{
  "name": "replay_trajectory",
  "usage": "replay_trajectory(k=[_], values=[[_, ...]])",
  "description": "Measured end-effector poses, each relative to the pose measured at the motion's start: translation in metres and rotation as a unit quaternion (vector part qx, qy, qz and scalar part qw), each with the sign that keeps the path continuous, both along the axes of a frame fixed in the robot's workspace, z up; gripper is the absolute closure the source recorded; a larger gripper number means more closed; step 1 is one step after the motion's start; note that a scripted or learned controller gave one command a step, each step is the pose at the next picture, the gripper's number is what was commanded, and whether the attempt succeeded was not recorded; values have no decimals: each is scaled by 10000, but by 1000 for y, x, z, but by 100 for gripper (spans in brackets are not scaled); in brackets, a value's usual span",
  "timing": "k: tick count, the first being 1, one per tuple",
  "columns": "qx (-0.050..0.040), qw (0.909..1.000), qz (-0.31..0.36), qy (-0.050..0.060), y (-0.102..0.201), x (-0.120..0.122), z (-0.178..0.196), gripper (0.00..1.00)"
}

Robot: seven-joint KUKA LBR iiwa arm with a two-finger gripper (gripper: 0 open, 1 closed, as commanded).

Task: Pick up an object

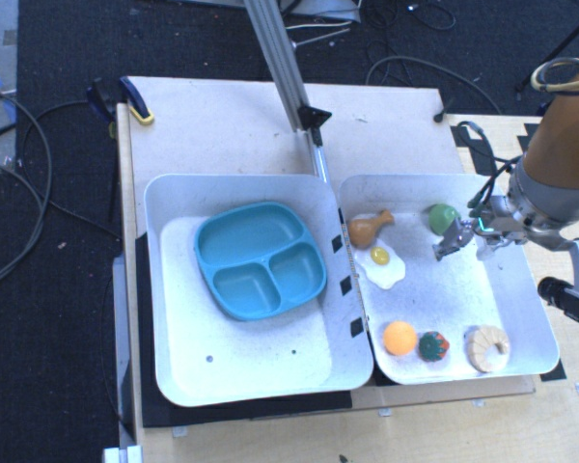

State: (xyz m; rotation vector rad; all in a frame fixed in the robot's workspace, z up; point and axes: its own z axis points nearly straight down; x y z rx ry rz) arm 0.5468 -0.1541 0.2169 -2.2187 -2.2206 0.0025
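Note:
My gripper [460, 238] hangs over the right bin [521, 307], just below and right of a green ball [442, 217]. Nothing shows between its fingers. A brown drumstick [370, 226] lies at the bin's upper left, with a fried egg [382, 266] below it. Along the bin's front sit an orange ball [399, 338], a green and red toy [433, 346] and a beige shell-like piece [486, 347].
The left bin [174, 355] holds a blue divided plate [261, 259]. A slanted metal pole [282, 56] rises from between the bins at the back. The grey arm with its orange band [562, 143] comes in from the right edge.

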Motion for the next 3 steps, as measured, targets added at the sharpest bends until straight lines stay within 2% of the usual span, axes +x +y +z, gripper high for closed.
replay_trajectory(k=[1,2,3], values=[[-2,10000,2,-12,0,1,1,0],[5,10000,-10,18,5,-8,-59,0],[-1,10000,-10,1,3,-6,-102,0]])
